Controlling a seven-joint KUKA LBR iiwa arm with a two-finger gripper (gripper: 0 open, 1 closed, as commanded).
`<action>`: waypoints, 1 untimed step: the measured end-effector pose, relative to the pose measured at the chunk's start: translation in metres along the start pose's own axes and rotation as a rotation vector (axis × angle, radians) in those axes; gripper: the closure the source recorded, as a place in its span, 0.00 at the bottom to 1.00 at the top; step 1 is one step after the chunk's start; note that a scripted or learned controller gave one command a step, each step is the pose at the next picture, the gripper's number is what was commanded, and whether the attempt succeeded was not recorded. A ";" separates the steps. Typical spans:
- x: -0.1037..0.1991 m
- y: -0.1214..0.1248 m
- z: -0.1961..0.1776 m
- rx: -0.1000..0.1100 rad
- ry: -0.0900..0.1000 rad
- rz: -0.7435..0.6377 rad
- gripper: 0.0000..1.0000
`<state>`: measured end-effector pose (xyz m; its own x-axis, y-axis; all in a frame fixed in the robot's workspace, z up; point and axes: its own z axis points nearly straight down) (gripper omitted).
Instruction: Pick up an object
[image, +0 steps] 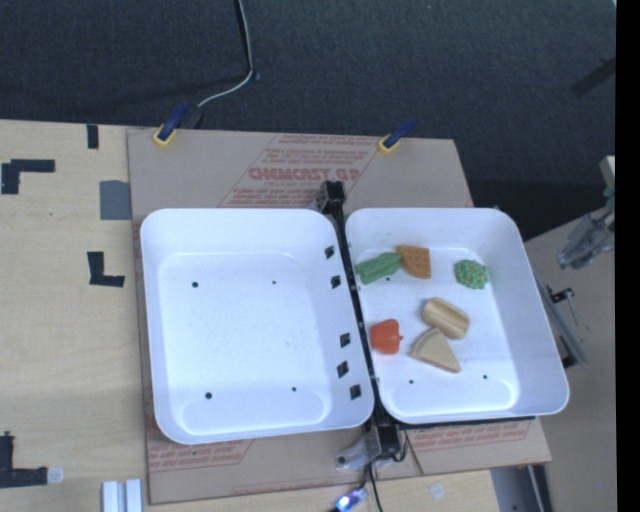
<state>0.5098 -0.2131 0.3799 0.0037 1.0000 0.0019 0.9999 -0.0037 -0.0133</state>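
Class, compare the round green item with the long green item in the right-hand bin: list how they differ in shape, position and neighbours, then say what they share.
The round green item is compact and bumpy; the long green item is stretched and smoother. The round green item sits apart near the bin's right side; the long green item lies by the divider, touching or nearly touching the orange-brown piece. Both are green and lie in the right bin.

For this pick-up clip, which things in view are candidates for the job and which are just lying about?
Job:
green long piece
orange-brown piece
green bumpy piece
tan roll
red-orange piece
tan wedge
right bin holding them

Lying about:
left bin
yellow clamp
white cable
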 end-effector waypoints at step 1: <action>-0.010 0.037 0.116 -0.006 -0.001 -0.004 1.00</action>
<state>0.5447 -0.2234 0.2639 -0.0007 1.0000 0.0010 1.0000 0.0007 -0.0069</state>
